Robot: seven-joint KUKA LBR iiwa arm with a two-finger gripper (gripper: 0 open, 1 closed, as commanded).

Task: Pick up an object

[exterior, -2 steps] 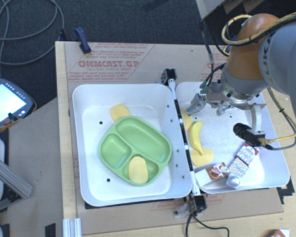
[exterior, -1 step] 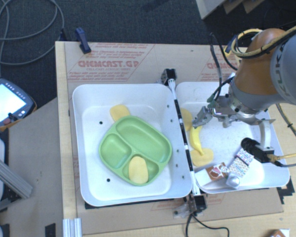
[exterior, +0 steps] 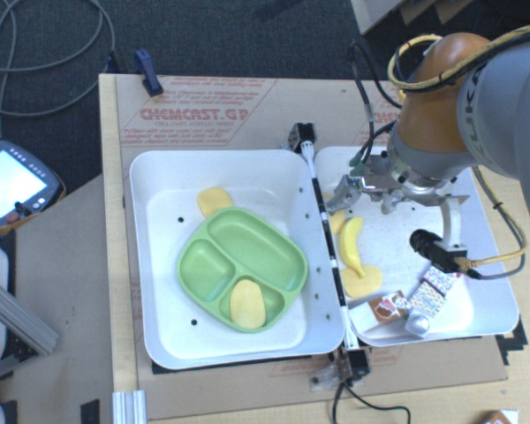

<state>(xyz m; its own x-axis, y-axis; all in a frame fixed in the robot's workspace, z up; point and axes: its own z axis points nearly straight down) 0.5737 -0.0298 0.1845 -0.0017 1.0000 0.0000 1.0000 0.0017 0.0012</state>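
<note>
I see the gripper (exterior: 364, 189) hanging over the right bin (exterior: 486, 237) just above the banana (exterior: 349, 241), which lies free against the bin's left wall, and I cannot tell how its jaws stand.

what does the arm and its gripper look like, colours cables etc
The arm is a thick rounded grey body with a glossy orange band above the wrist. Yellow and black cables loop over the orange part, and another yellow cable trails off near a black fitting lower down. The gripper is bare silvery metal, with small brackets and thin wires around its mount.
</note>
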